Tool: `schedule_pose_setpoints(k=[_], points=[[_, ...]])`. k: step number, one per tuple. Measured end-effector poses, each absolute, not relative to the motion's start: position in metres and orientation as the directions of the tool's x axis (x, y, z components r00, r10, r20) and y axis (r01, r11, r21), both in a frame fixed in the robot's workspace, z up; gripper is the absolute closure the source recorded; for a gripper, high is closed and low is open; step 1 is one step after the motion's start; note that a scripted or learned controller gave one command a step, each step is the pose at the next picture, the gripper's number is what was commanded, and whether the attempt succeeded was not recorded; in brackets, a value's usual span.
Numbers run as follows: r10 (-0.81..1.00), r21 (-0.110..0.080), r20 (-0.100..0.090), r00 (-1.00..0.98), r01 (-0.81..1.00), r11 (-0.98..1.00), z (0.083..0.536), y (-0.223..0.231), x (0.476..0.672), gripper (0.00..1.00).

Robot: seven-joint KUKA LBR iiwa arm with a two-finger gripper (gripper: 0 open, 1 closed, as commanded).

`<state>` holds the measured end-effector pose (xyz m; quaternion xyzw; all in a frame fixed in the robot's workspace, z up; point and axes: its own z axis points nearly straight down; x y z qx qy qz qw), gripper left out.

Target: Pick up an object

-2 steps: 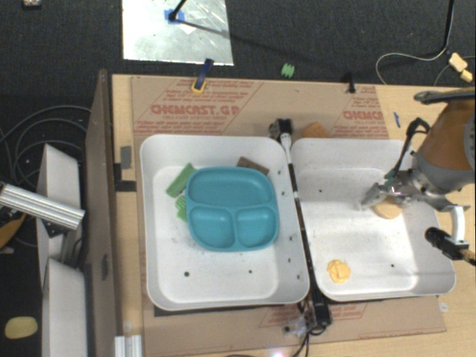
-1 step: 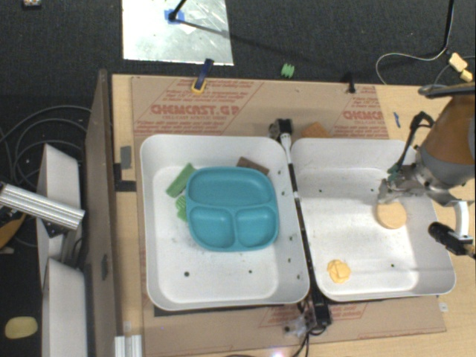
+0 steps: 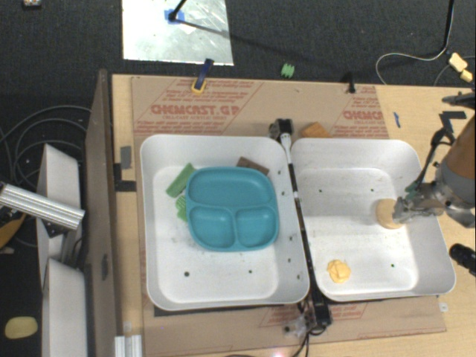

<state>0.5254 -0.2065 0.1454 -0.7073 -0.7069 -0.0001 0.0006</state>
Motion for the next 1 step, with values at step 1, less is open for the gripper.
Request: schedule_pose_setpoints(k=[1], points=[[1.000, 0.002, 0.000, -0.001, 1.000, 0.001, 0.1436, -0.2064, 0.5277, 0.00]])
